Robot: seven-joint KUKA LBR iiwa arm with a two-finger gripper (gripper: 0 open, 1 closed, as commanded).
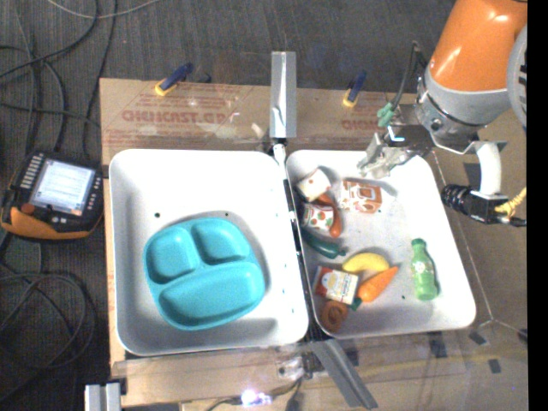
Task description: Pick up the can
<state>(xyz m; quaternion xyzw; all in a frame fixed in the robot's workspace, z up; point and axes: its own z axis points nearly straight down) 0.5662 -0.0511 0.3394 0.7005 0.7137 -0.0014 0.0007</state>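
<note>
The can (319, 218), a short cylinder with a red and white tomato label, lies on its side at the left of the right bin (449, 255), close to the divider. My gripper (382, 159) hangs over the back of that bin, up and to the right of the can and apart from it. A white and red carton (361, 195) lies between the gripper and the can. Nothing shows in the gripper.
Around the can lie a small white cup-like piece (313, 182), a dark green vegetable (323, 246), a banana (366, 263), a carrot (378, 284), a juice box (340, 285) and a green bottle (423, 270). The left bin (128, 195) holds a blue divided plate (204, 270).
</note>
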